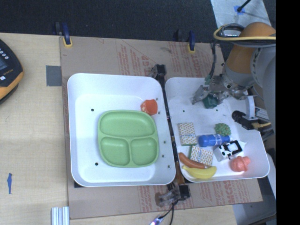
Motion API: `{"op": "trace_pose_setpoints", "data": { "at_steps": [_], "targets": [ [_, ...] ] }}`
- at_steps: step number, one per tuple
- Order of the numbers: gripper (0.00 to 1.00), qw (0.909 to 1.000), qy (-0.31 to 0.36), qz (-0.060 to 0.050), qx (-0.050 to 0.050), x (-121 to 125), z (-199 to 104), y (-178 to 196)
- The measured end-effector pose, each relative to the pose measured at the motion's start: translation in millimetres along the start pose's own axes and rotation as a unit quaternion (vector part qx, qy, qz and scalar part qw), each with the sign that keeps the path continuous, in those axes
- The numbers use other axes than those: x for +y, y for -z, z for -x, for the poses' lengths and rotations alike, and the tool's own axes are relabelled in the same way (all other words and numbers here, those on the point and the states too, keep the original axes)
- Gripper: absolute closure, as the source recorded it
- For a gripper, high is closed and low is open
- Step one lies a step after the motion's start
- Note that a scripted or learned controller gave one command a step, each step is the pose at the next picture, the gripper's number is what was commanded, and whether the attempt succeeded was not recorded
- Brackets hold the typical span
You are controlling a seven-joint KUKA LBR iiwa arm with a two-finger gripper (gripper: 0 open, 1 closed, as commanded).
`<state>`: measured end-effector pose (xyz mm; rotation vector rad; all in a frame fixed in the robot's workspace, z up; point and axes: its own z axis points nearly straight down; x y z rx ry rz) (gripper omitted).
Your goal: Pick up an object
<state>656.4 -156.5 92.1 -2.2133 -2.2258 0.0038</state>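
My gripper [209, 97] hangs low over the far part of the right bin [180, 97], with bare white floor beneath it. Toward the bin's near half lie a blue bottle [213, 140], a green knobbly piece [222, 128], a black-and-white toy [230, 149], a pink-red lump [239, 163], a yellow banana [200, 172], a brown-orange sausage [190, 161] and two patterned squares [186, 132] [202, 154]. None of them touches the gripper. The blue bottle lies about a hand's width nearer to the front than the gripper.
The left bin [79, 125] holds a green divided plate [127, 138] and a small orange-red object [149, 107] by its far right corner. A black part [246, 120] sticks in over the right bin's right rim. A yellow-and-black device [7, 74] sits at the far left.
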Motion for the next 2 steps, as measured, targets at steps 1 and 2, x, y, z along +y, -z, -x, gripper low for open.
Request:
{"op": "trace_pose_setpoints", "data": {
  "at_steps": [1,2],
  "targets": [
    [0.0,1.0,-0.001,0.001,-0.001,-0.6,56.1,0.3],
    [0.0,1.0,-0.001,0.0,0.0,-81.8,24.5,-0.7]
  ]
}}
